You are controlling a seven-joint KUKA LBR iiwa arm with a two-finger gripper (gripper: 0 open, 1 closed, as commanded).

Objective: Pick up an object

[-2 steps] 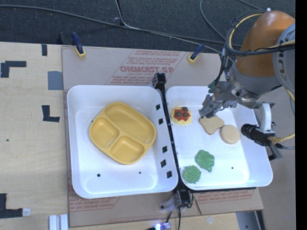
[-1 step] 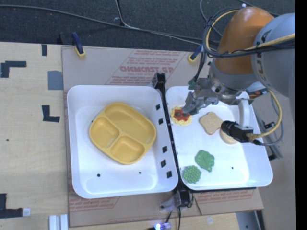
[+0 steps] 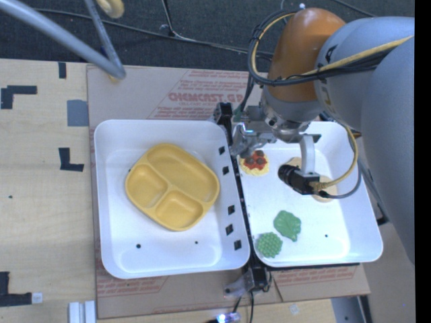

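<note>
Starting at the left of the frame, there's the left bin (image 3: pixel 108 200) with a yellow divided tray (image 3: pixel 172 186) lying in it, three compartments, turned at a bit of an angle and sitting roughly mid-bin. Both bins rest on a sheet of brown cardboard (image 3: pixel 195 93) with red print on it, and that lies on a pale wooden bench (image 3: pixel 40 200).

Moving right, past the divider where the two bins meet, the right bin (image 3: pixel 350 247) has a few small things in it. Near its upper left corner is a little pizza-looking toy (image 3: pixel 255 162), yellow with red on top. The gripper (image 3: pixel 244 140) is right above it, close to the bin wall, and honestly I cannot tell if the claw is released or clenched, the wrist hardware covers it. Nothing visibly between the fingers as far as I can see.

Lower down in that bin are two green pieces: a leafy green toy (image 3: pixel 288 225) and just below-left of it a bumpy round green toy (image 3: pixel 269 245), near each other.

The grey arm with its orange band (image 3: pixel 303 39) fills the upper right.
</note>
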